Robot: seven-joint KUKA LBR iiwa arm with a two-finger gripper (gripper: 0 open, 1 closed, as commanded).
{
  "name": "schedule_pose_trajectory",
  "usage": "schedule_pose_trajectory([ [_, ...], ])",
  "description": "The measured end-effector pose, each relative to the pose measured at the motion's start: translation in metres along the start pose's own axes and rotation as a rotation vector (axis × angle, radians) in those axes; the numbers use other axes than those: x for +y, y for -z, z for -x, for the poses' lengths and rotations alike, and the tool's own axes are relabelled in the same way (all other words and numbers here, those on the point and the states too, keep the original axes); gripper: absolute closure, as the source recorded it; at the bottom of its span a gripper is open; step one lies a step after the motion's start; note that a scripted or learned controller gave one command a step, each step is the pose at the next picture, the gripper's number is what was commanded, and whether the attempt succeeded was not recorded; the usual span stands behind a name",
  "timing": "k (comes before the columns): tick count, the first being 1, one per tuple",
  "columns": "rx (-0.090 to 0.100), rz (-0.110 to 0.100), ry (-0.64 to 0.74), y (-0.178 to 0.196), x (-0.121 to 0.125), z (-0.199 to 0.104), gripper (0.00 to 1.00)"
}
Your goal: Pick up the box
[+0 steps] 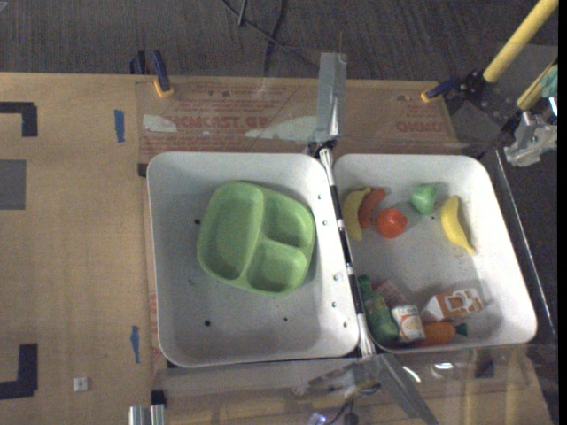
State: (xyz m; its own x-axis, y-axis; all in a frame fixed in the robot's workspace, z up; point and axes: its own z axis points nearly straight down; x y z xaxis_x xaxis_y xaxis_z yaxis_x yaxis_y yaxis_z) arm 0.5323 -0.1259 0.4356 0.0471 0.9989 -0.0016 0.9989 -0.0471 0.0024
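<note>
Down in the near right corner of the right-hand shallow white bin [496, 193] lies the small orange-and-white cardboard box [454, 304], flat on the bin floor and close to the near wall. The pale grey two-finger gripper [530, 140], as far as it can be made out, hangs outside the bin, past its far right corner, and whether it is apart or together cannot be told from this view. So the box lies from the claw toward the near edge and a little toward the divider between the two bins, with most of the bin's right side between them; they are well apart. The box's long axis runs roughly along the near wall, tilted slightly so that its right end sits a touch farther from that wall. Its whiter, narrower end points toward the divider and its orange end toward the right wall. A grasp would probably do best across the short sides, which means closing along the near-to-far line. The neighbours crowd it: an orange plastic carrot [438, 331] lies just beside it on the near side, perhaps touching, and a smaller white-and-red carton [407, 321] stands near its whiter end. A yellow plastic banana [454, 224] lies by the right wall, roughly between claw and box.
</note>
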Motion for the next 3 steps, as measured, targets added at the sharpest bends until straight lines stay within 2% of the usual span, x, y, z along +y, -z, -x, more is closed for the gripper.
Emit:
schedule_pose_trajectory([
  [1,0.000,0.000,0.000,0.000,0.000,0.000,0.00],
  [2,0.001,-0.004,-0.110,0.000,-0.052,0.002,0.00],
  [3,-0.001,-0.002,-0.106,0.010,-0.051,0.001,1.00],
])
